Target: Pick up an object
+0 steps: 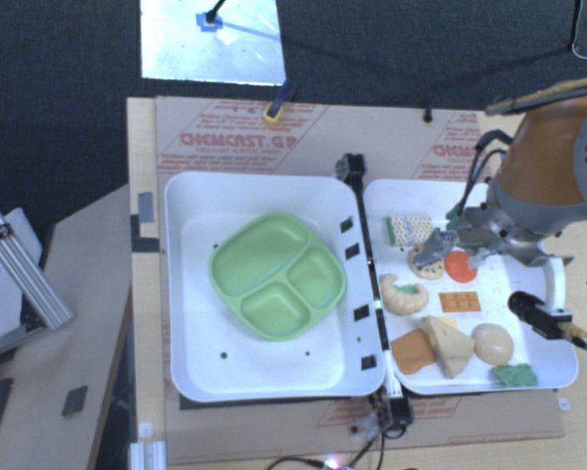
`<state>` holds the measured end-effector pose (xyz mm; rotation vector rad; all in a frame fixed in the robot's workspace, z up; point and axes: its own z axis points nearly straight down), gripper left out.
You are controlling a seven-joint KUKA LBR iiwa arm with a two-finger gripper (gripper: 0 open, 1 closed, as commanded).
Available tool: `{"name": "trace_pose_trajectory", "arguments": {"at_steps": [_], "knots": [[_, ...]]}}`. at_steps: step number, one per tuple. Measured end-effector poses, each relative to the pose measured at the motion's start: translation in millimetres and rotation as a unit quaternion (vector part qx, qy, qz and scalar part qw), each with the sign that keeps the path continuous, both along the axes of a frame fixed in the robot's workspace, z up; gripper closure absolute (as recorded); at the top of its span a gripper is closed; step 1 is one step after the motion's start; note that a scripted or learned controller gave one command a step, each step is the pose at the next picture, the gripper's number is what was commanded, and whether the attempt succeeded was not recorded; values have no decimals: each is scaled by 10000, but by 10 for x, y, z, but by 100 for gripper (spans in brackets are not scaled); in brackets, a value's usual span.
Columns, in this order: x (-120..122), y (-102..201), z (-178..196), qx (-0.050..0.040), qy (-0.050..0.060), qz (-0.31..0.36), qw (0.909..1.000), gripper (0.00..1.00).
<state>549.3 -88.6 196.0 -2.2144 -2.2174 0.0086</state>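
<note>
The right bin holds several toy foods: a green-dotted cracker, a round cookie, a red tomato slice, a shrimp, an orange cracker, a brown wedge, a tan wedge, a beige egg and a green leaf. My gripper hangs low over the cookie, just left of the tomato slice. Its fingers point down-left and I see nothing held between them.
The left bin carries a green three-compartment plate. A black clip divider runs between the bins. The arm's orange and grey body covers the right bin's far right corner. A black bracket sits at the right rim.
</note>
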Motion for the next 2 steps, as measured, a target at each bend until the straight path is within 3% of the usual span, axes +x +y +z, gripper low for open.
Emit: {"name": "trace_pose_trajectory", "arguments": {"at_steps": [1,2], "knots": [[26,0,49,-6,-53,8,10000,0],[23,-23,-578,-5,-25,-1,10000,0]]}}
